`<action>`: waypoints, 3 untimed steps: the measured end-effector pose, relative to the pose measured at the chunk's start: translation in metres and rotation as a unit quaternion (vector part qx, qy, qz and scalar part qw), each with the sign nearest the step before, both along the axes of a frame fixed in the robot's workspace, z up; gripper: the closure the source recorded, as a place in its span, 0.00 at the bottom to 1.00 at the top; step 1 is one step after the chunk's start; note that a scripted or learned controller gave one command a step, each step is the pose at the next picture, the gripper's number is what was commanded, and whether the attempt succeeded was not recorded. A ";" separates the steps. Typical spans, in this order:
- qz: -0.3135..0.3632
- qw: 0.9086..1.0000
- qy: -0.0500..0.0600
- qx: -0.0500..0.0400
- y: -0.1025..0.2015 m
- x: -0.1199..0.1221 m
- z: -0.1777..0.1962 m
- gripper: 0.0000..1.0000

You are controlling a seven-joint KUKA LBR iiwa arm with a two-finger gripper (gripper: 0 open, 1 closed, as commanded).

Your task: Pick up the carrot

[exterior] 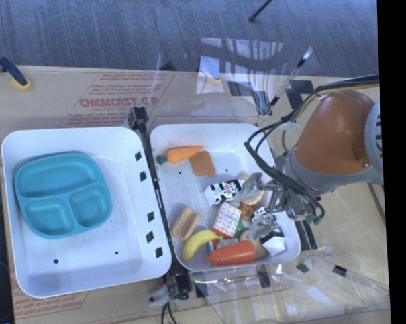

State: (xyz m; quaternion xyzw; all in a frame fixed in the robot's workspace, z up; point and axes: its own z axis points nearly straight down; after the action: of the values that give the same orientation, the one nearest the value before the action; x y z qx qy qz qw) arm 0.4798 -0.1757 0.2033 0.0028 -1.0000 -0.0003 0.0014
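Note:
The carrot, orange with a green stub at its left end, lies flat near the far left corner of the right bin. It is untouched and nothing covers it. My gripper hangs low over the pile of toys at the near right of the same bin, well to the right of the carrot and nearer the camera. Cables and the wrist crowd around it.
A brown slice lies just right of the carrot. Below it are a cow-patterned carton, a red-and-white box, a tan bun, a banana and a red piece. The left bin holds a blue divided plate.

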 end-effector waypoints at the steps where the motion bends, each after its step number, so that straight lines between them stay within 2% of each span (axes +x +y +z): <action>1: -0.060 0.998 -0.001 0.001 0.050 0.061 -0.065 0.00; 2: -0.116 0.993 0.000 -0.001 0.054 0.141 -0.113 0.00; 3: -0.210 0.978 0.013 -0.009 0.066 0.156 -0.112 0.00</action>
State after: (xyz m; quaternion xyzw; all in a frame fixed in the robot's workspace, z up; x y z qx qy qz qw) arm 0.6360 -0.1094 0.0911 -0.2074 -0.9781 0.0080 0.0148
